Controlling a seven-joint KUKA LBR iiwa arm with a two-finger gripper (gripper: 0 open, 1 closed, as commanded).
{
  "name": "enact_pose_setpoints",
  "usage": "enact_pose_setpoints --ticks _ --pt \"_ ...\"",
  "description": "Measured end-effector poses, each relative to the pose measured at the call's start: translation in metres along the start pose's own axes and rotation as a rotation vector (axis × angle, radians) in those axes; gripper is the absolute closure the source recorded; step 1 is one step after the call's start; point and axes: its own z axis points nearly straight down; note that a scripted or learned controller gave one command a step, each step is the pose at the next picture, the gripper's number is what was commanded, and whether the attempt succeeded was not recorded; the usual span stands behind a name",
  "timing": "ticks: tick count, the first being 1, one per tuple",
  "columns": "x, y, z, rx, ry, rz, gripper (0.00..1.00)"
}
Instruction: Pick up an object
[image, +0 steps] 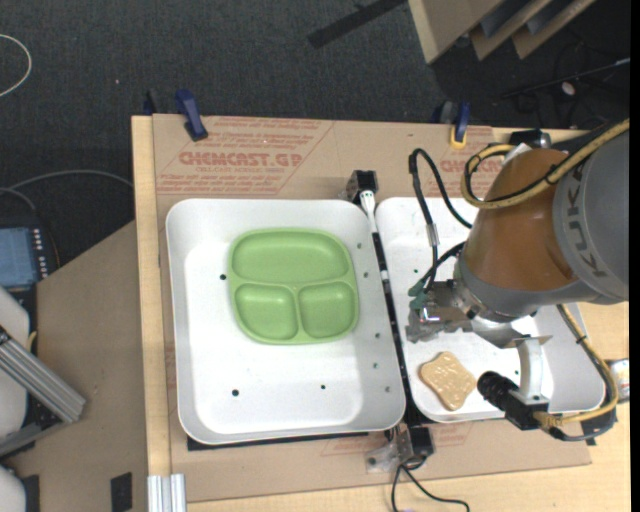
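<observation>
Arm over right bin, green tray in left bin
Gripper (432, 312) low in right bin (400, 225), finger state cannot be told; tan toast-shaped piece (446, 380) just below it, apart; green divided tray (294, 285) in left bin (200, 380)

Two bins are set side by side on the counter (250, 160). A divided tray (293, 285) is placed in the left bin (200, 390); a cracker (446, 379) is placed at the right bin's (400, 225) near edge.
</observation>
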Motion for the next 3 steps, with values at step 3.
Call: enact_pose_setpoints --ticks 3 --pt "0.079 0.001 -0.260 -0.029 0.000 0.001 1.00"
